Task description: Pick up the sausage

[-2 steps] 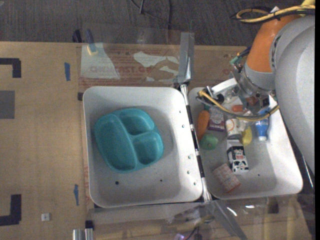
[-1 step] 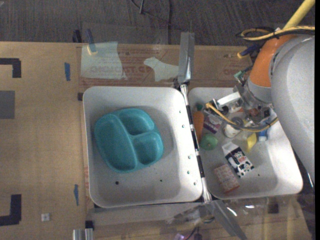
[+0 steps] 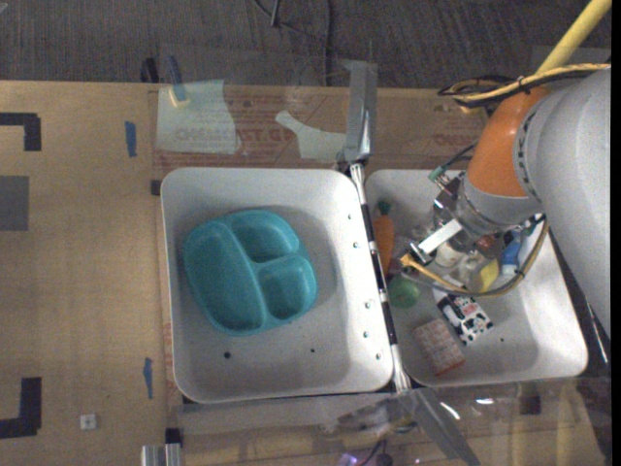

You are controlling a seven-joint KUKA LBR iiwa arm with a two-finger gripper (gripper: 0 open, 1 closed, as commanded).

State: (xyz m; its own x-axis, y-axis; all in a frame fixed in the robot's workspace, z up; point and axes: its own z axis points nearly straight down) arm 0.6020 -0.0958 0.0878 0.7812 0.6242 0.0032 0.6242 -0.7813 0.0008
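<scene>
Over the right bin [image 3: 553, 352], the arm [image 3: 543, 144] hides much of the floor, and its gripper [image 3: 448, 252] is too cluttered to read. Left of it lies a teal plate [image 3: 250, 270]. I cannot pick out the sausage; a carrot [image 3: 384, 239], checkered box [image 3: 465, 318] and brown block [image 3: 439, 345] lie below the gripper.

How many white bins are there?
2. The left bin holds a teal plate. The right bin holds small things, with the arm reaching over it, so some may be hidden underneath.
</scene>
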